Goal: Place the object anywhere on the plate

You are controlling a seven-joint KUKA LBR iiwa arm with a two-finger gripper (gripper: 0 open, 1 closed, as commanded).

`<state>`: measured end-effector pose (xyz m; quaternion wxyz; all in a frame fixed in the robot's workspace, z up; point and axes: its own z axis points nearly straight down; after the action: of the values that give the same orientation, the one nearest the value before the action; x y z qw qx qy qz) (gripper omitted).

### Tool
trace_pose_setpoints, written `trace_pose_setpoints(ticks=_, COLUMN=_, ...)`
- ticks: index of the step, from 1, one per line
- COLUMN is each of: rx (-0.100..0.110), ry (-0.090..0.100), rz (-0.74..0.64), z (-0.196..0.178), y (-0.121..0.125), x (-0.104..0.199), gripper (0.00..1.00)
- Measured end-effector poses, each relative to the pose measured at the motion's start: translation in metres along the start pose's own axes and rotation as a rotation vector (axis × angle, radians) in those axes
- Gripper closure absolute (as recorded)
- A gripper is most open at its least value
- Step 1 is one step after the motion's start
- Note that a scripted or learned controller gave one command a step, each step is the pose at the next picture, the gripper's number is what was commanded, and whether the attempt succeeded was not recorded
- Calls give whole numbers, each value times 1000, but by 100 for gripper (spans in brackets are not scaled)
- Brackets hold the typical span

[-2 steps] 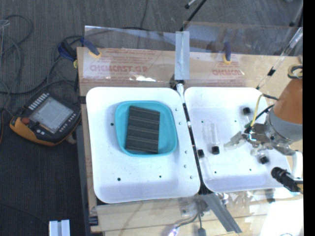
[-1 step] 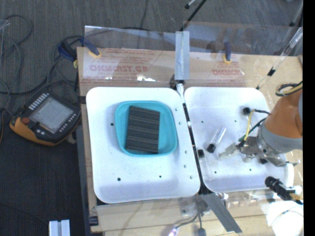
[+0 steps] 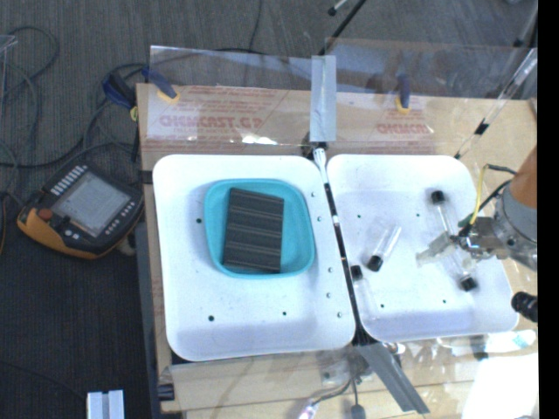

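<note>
Arm (image 3: pixel 524 208) low at right, gripper (image 3: pixel 456 244) leftward.

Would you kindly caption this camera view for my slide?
Dark block lies on the blue plate in the left bin; arm over the right bin.

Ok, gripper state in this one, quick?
Gripper: over the right bin, beside clear tubes; open or shut cannot be told.

Faint red printed lettering runs across the clear plastic sheet (image 3: pixel 262 112) behind the two white bins, once on the left half and once on the right, but it is too blurred to read.
</note>
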<state>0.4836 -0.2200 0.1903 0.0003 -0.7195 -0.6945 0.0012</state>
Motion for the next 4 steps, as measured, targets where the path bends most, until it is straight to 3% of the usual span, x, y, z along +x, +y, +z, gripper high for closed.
trace_pose_setpoints(ticks=1, rx=2, ry=2, rz=-22, z=71, y=-1, x=6, gripper=0)
trace_pose_setpoints(ticks=2, rx=0, ry=-1, rz=41, z=-26, y=0, x=-2, gripper=0)
trace_pose_setpoints(ticks=3, rx=-1, ry=2, rz=-2, z=93, y=0, x=2, gripper=0)
trace_pose_setpoints(ticks=4, rx=0, ry=-1, rz=-7, z=-17, y=2, x=4, gripper=0)
